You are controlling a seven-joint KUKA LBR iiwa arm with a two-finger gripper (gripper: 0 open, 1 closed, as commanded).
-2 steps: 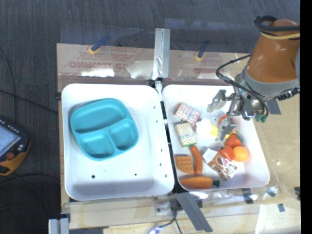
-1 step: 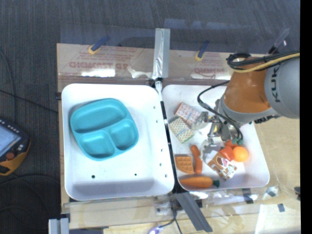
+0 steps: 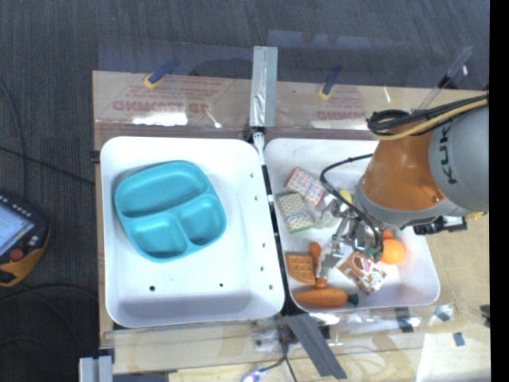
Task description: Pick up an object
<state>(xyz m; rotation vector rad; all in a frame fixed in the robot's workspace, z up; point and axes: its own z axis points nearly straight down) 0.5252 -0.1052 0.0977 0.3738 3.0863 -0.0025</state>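
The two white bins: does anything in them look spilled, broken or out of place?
Nothing looks broken or spilled. The turquoise three-compartment plastic tray lies askew in the left white bin. In the right white bin, toy foods such as an orange carrot lie jumbled near the robot's hand.

Teal tray [image 3: 169,207] in left bin [image 3: 127,297], end effector [image 3: 338,255] low — right bin [image 3: 413,289]

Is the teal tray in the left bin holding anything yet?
Empty. The teal tray lies flat in the left bin, and all three compartments show bare teal.
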